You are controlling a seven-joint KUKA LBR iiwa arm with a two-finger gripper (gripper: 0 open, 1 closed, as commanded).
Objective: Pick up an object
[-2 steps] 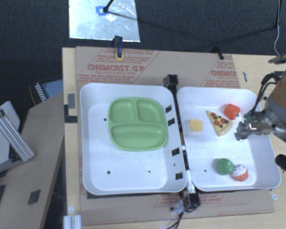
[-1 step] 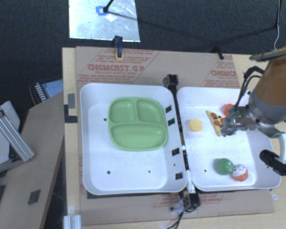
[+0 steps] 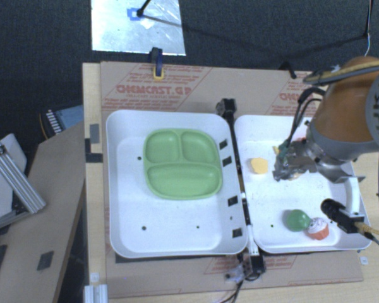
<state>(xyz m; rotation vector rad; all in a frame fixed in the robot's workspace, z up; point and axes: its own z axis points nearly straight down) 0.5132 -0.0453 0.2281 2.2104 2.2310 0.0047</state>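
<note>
Green ball (image 3: 297, 219) touches orange-white toy (image 3: 317, 229); yellow piece (image 3: 259, 166) beside claw (image 3: 284, 172).

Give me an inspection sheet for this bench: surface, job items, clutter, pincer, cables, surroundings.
Surface: two shallow white bins side by side, left bin and right bin, on a brown board.
Job's things: yellow piece, green ball and a red-and-white object touching it, all in the right bin.
Clutter: green divided plate in the left bin.
Grippers: pincer low over the right bin, right of the yellow piece; whether it holds anything cannot be told.
Cables: black leads on the arm; thin cable across the dark floor.
Surroundings: silvery sheet behind the board; metal frame at left.
</note>
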